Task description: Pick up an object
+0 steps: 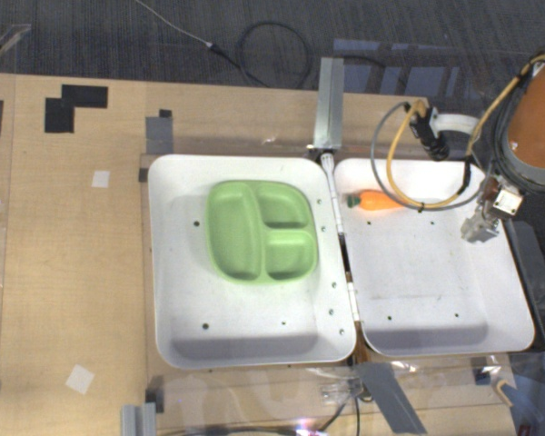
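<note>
A small orange carrot (pixel 377 202) with a green tip lies in the right bin (pixel 436 325), near its far left corner. My gripper (pixel 483 229) hangs over the right side of that bin, well to the right of the carrot and apart from it. A green divided plate (pixel 259 230) rests in the left bin (pixel 191 334), with three compartments that hold nothing.
Yellow and black cables (pixel 400 166) loop over the far edge of the right bin, close above the carrot. A metal post (pixel 328 103) stands behind the seam between the bins. The arm's orange band (pixel 538 125) is at the right edge.
</note>
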`<action>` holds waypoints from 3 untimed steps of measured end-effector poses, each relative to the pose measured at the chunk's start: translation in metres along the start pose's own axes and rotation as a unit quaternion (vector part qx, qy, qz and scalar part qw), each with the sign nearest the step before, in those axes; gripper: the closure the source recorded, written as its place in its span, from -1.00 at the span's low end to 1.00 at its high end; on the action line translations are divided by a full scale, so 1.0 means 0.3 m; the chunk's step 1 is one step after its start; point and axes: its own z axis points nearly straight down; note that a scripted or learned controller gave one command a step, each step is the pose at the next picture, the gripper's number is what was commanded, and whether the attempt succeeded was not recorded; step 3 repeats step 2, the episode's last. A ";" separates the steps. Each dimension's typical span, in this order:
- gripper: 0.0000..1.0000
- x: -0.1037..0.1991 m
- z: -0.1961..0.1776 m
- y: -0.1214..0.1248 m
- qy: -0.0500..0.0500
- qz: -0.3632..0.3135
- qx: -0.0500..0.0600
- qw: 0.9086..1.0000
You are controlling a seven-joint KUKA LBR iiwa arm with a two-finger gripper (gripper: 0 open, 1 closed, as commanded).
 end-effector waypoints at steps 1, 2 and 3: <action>1.00 0.176 -0.325 -0.081 0.004 0.032 0.001 0.999; 1.00 0.117 -0.181 0.086 0.000 -0.115 0.000 0.993; 1.00 0.117 -0.181 0.086 0.000 -0.115 0.000 0.993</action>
